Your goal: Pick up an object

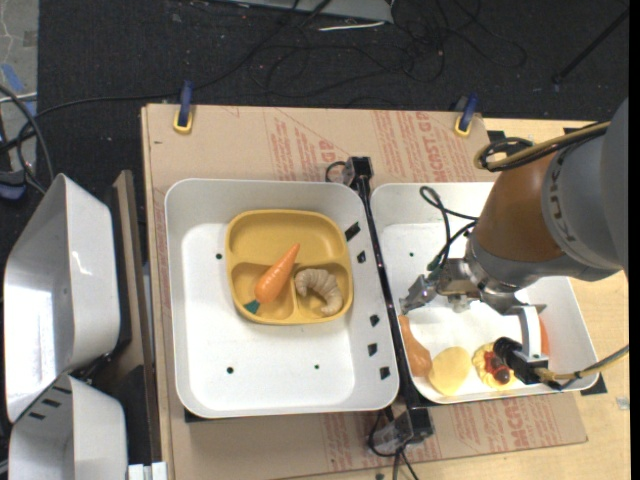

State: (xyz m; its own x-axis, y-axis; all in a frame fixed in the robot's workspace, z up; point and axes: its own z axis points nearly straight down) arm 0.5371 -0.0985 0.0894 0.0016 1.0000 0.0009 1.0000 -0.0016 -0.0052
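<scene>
Since the claw [418, 296] hangs low over the right bin [575, 298], we take its target to be the orange drumstick-like toy [414, 348] just below it, against that bin's left wall. We cannot tell whether the claw is spread or closed. The toy looks light, stiff, smooth and likely slippery; we would grip it across the thicker middle, clear of the pale round piece [451, 370] beside it.

two white bins [200, 368], one yellow plate [290, 230]
</scene>
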